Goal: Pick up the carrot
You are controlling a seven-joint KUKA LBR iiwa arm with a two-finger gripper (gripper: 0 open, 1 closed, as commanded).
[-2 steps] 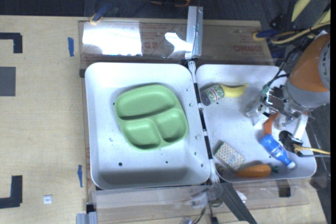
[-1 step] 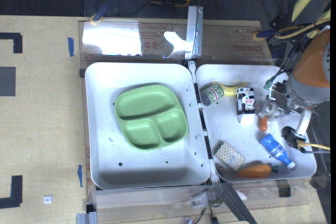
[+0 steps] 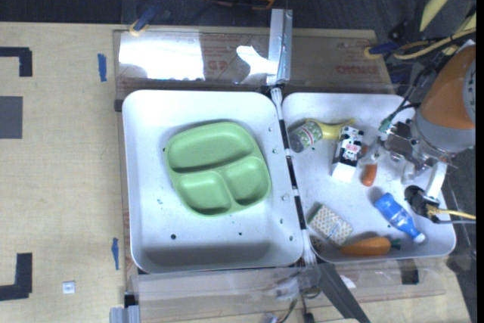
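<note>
The carrot [image 3: 365, 245] is orange with a green end and lies flat along the front wall of the right bin [image 3: 439, 238]. My gripper [image 3: 395, 145] hangs over the right side of that bin, well behind the carrot and apart from it. Just to the gripper's lower left sits a small orange object [image 3: 368, 175]. The grey arm with its orange band [image 3: 452, 98] comes in from the right.
The right bin also holds a blue bottle [image 3: 398, 216], a patterned packet [image 3: 330, 223], a white block [image 3: 342, 169], a black-and-white item [image 3: 349, 144], a green-labelled can [image 3: 305, 135] and a yellow piece [image 3: 333, 128]. A green divided tray [image 3: 218, 166] lies in the left bin [image 3: 144, 163].
</note>
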